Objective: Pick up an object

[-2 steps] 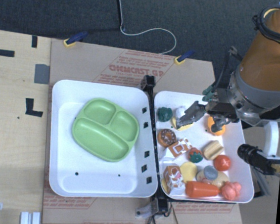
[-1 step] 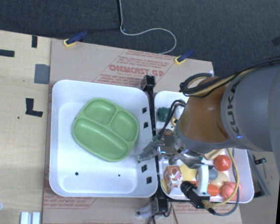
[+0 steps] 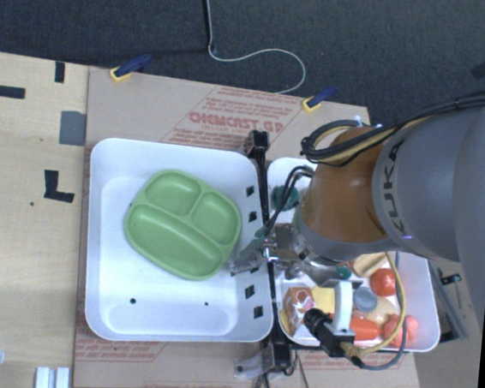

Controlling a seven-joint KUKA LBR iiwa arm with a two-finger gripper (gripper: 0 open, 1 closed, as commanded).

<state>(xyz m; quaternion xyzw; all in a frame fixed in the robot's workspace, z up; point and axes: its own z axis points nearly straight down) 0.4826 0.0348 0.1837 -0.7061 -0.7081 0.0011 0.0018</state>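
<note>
- My pincer (image 3: 264,250) hangs low over the walls where the two bins meet, under my grey arm with the orange band (image 3: 345,200). My own wrist covers it from above, so I cannot tell whether it is open or closed, and I see nothing held in it.
- The green divided plastic plate (image 3: 186,222) lies flat in the shallow white left bin (image 3: 99,243), in its upper half. Its right edge is just beside my pincer.
- The shallow white right bin (image 3: 431,297) holds a cluster of small things partly hidden under my arm:
  - a round red toy (image 3: 382,282)
  - a pale yellow block (image 3: 325,297)
  - a red-and-white packet (image 3: 298,305)
  - an orange-red piece (image 3: 364,327)
- I judge this to be the approach step, with nothing lifted yet and the target not settled. I am nearest the plate's rim on one side and the packet on the other.
- The next move calls for choosing one thing and coming down squarely on it.
  - The plate is wide and flat, so only its raised rim offers a grip.
  - The small things are crowded together, so I would have to close on one without nudging its neighbours or catching the bin wall.
</note>
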